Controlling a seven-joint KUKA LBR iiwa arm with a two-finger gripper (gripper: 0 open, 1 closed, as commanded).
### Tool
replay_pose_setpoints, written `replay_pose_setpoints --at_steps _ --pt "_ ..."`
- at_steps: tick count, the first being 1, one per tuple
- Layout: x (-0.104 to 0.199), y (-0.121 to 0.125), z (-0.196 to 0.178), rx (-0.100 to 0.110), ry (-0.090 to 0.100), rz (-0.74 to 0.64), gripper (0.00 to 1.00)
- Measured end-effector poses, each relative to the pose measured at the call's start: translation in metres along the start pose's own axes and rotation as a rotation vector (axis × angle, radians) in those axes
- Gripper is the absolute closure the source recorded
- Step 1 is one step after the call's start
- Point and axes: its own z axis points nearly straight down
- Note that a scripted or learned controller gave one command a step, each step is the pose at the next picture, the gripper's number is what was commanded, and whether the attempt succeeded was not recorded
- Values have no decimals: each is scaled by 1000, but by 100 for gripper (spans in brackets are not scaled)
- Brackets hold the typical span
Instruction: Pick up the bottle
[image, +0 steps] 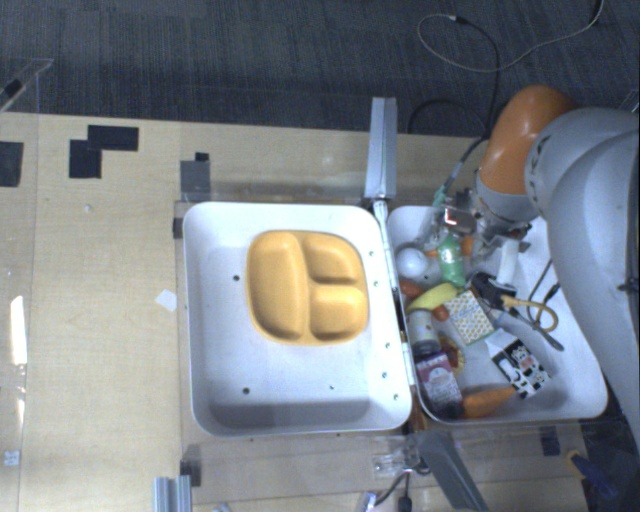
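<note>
Green bottle seen directly beneath the gripper, grip state possibly hidden by clutter, two white bins counted, one yellow tray in the left bin.

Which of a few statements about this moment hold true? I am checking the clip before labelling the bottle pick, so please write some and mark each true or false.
1. The yellow divided tray lies in the left bin. True.
2. The green bottle stands in the left bin. False: it is in the right bin, among the clutter.
3. The gripper is above the right bin's far end, close by the bottle. True.
4. The banana rests on the yellow tray. False: it lies in the right bin.
5. The carrot lies near the right bin's near edge. True.
</note>
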Motion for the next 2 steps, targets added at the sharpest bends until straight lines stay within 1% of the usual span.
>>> replay_pose_setpoints --at_steps 1,2 --pt "2 0 -10 5 1 -5 100" --pt "33 -6 -144 -10 5 365 100"
